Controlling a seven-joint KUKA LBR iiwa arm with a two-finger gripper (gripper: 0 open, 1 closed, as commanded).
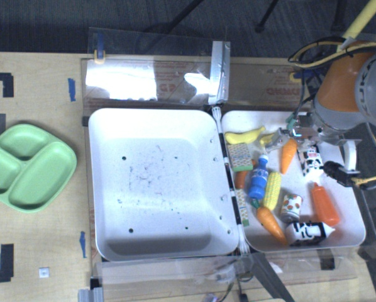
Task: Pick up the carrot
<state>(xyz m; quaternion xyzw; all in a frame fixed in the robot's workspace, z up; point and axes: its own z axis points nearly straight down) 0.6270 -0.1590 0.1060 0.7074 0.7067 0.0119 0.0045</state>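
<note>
1. The gripper (287, 133) is seen at the upper part of the right bin (354, 234) — whether it is released or clenched cannot be told.
2. A carrot (288, 155) is found tilted just beneath it.
3. A second carrot (271, 223) lies near the front, beside a corn cob (273, 190).

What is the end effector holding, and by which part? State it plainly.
Cannot be told. The end effector sits at the upper tip of a carrot in the right bin, but no grip is visible.
</note>
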